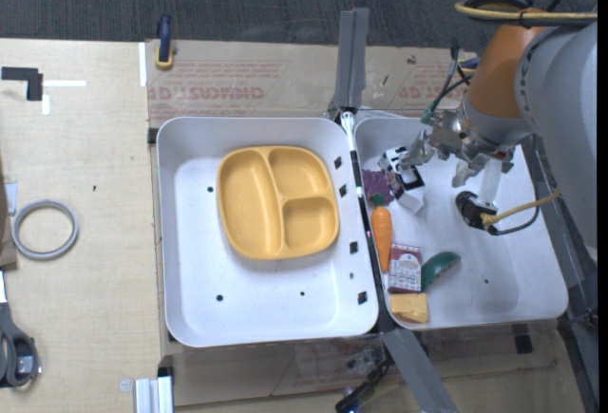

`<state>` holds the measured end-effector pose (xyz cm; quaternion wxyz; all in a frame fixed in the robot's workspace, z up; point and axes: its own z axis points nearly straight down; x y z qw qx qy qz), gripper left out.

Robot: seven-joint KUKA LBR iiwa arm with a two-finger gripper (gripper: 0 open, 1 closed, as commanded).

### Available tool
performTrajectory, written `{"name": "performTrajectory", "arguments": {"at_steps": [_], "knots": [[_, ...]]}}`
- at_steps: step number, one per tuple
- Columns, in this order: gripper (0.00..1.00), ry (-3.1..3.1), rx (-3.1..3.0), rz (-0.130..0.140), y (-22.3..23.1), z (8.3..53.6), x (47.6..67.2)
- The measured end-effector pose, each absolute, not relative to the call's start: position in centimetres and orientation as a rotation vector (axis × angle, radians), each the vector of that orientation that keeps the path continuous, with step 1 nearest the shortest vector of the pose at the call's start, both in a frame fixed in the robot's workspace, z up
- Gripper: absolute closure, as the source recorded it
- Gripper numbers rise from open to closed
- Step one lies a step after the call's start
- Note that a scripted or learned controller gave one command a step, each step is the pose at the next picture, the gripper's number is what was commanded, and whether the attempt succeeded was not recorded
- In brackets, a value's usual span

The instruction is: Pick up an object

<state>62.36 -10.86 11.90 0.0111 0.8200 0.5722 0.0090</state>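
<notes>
Yellow plastic forms the divided plate (278, 200) lying in the left bin (190, 307). In the right bin (532, 297), a carrot (381, 233), a small red packet (405, 269), a green object (439, 263) and a yellow wedge (410, 309) are gathered near the left wall. The claw (407, 170) is seen above them; whether it is apart or together cannot be told.

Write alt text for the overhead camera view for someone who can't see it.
A grey robot arm's gripper hangs over the right white bin, near a carrot, a small red packet and other small items. The left white bin holds a yellow divided plate.
</notes>
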Motion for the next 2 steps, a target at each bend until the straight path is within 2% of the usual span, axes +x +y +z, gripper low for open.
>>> {"name": "performTrajectory", "arguments": {"at_steps": [1,2], "knots": [[0.0,1.353,2.817,0.047,-10.6,10.6,56.9],[0.0,1.075,2.941,0.034,-9.5,10.5,57.7]]}}
